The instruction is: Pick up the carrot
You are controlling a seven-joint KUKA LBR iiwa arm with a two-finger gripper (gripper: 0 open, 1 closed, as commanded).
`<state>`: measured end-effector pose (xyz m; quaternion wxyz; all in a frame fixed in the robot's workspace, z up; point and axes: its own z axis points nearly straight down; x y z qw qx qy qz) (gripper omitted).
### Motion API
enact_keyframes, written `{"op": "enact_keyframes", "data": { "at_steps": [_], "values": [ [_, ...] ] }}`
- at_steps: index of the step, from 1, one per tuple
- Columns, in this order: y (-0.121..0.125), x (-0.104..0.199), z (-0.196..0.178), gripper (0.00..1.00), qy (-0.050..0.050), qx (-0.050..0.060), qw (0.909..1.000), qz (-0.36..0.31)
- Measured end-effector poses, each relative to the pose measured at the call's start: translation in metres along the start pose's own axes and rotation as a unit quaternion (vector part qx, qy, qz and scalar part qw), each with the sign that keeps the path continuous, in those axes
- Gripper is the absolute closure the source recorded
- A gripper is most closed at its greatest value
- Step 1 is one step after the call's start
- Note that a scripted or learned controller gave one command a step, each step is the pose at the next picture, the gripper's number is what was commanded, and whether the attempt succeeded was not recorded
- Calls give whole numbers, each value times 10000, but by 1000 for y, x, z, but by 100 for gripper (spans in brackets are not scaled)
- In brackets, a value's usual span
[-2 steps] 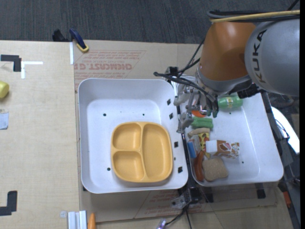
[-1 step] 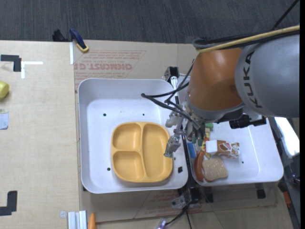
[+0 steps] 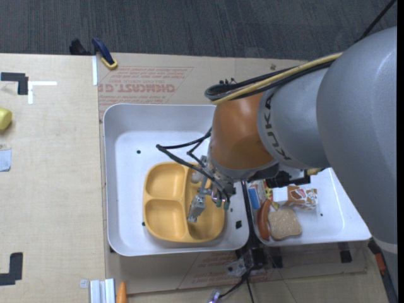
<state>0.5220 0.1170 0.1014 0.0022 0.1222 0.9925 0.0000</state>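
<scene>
**Q:** Camera view: where is the gripper?

**A:** The gripper (image 3: 198, 208) is over the plate (image 3: 161, 183), above its long right compartment. The plate is yellow, has three compartments, and lies in the left bin (image 3: 126, 169).

**Q:** State of the gripper?

**A:** Cannot tell whether it is apart or together, as the tool is small and partly blurred. No object is visible in its grasp.

**Q:** How does the arm stand?

**A:** The arm (image 3: 353, 106) enters from the right of the plate. Its orange band (image 3: 240, 131) sits above the plate's upper right corner. A black cable (image 3: 180, 148) loops from the wrist over the bin floor just above the plate.

**Q:** Where is the carrot?

**A:** A long orange-red item, taken to be the carrot (image 3: 262, 222), lies to the right of the plate in the right bin (image 3: 334, 219), across the wall between the bins. Its identity is not certain at this scale. It is apart from the gripper.

**Q:** What lies near it?

**A:** The bread (image 3: 285, 223) touches the side of it that faces away from the plate. A packet (image 3: 302, 197) lies just above the bread, farther from the plate than the carrot.

**Q:** Anything to the left of the plate?

**A:** A yellow object (image 3: 4, 118) sits on the bench, well apart from the plate.
</scene>
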Motion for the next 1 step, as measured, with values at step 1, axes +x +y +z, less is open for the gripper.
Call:
{"op": "enact_keyframes", "data": {
  "at_steps": [1],
  "values": [
    [0,-2,-9,100,-18,-6,10000,3]
  ]
}}
